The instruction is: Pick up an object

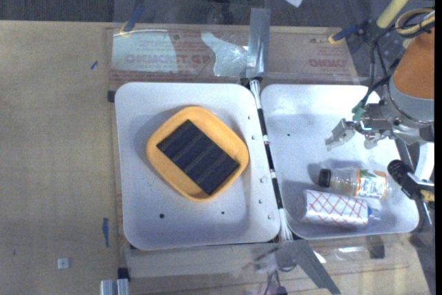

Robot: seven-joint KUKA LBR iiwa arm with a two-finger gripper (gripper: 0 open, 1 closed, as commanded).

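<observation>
The tool (353, 132) hangs with its two fingers spread open and nothing between them, and the small clear plastic bottle with a dark cap (352, 182) lies on its side just below it, touching the white box with red criss-cross lines (336, 208). The round bottle could roll away if a finger bumps it. The fingers could also hit the box, because it sits so close.

Grey arm (414, 79) reaches in from right, orange band above wrist; gripper (353, 135) hangs low, fingers spread.
</observation>
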